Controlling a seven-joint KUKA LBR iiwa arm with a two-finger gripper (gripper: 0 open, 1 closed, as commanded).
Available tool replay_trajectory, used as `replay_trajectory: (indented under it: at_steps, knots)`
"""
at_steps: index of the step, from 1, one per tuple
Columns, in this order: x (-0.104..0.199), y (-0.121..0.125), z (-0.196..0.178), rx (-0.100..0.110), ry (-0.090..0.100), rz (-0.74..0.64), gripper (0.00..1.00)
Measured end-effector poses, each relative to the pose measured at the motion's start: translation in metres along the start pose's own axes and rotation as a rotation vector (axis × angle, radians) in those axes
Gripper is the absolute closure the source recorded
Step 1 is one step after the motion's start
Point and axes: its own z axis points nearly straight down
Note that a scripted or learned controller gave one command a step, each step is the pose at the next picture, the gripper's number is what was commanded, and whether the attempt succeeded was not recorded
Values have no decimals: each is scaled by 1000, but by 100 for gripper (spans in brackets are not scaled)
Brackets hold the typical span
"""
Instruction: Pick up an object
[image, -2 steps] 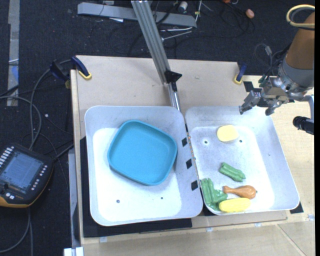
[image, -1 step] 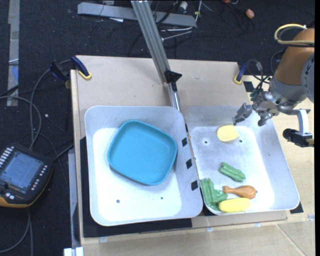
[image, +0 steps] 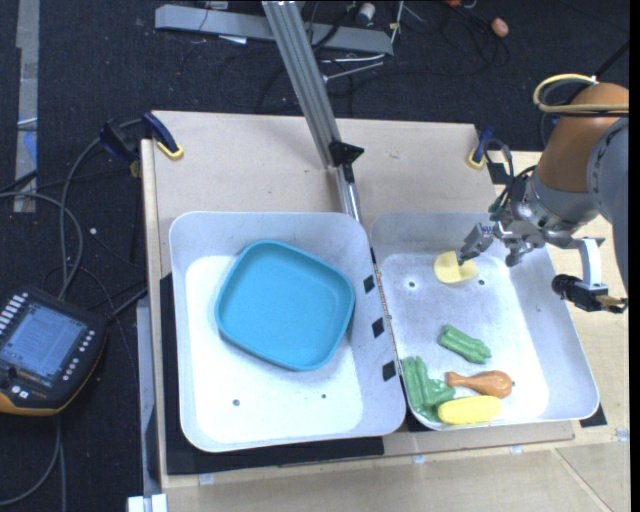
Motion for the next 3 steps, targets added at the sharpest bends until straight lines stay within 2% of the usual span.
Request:
replay_trajectory:
  at_steps: [1,2,3]
  knots:
    - [0,1,24,-5,-1,-1,0]
    - [1,2,11,-9,-2,-2,100]
    - [-1,6,-32,-8,-2,0,100]
